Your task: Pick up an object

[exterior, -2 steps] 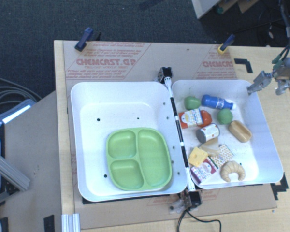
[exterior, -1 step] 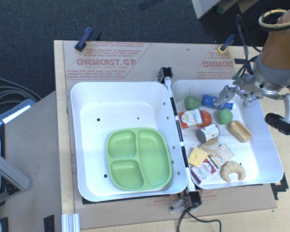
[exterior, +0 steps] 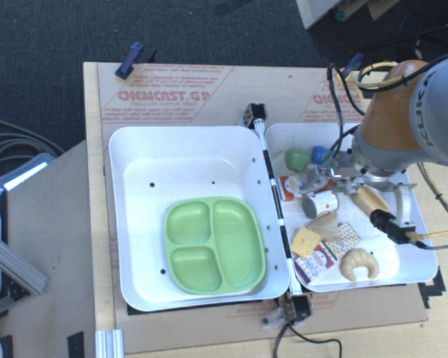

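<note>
Hovering: jaws (exterior: 322,179) hung low inside the right bin (exterior: 418,268)
Jaw state: could not tell
Beneath jaws: white cylinder (exterior: 320,203)
Beside jaws: green ball (exterior: 296,159)

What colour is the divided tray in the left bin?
Light green, seen clearly in the camera view: the three-compartment tray sits in the left bin.

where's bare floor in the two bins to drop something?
Left bin: a bare strip along the back wall, behind the green divided plate, and a narrower one along its left wall. Right bin: crowded. Croissant, cheese wedge, green ball and small packets fill it under the end effector; only the front-right corner looks bare.
</note>
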Motion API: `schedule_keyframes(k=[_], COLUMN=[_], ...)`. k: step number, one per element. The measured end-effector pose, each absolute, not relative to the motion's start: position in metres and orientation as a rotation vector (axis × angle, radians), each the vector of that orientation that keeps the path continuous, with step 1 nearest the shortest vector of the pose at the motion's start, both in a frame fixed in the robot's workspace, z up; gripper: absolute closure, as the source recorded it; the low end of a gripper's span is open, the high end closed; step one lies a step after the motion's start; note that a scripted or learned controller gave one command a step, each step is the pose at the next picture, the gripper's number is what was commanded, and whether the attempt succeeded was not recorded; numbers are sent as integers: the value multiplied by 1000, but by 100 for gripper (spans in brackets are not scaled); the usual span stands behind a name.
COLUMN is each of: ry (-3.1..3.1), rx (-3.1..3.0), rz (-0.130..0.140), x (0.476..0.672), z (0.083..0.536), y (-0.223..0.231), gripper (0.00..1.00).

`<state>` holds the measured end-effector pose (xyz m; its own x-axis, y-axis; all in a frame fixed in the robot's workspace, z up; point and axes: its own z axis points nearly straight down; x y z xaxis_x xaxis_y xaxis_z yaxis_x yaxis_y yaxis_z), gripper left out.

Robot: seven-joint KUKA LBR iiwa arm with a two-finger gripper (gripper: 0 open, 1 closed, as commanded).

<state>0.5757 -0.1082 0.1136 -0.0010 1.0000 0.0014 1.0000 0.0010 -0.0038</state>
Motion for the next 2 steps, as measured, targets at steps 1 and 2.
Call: schedule_keyframes(k=[1,2], ry=[-2222,-2223], rx=[-2222,-2225], rz=[-5,-10], x=[576,578], z=[88,99], y=[-102,-102], gripper=[0,100])
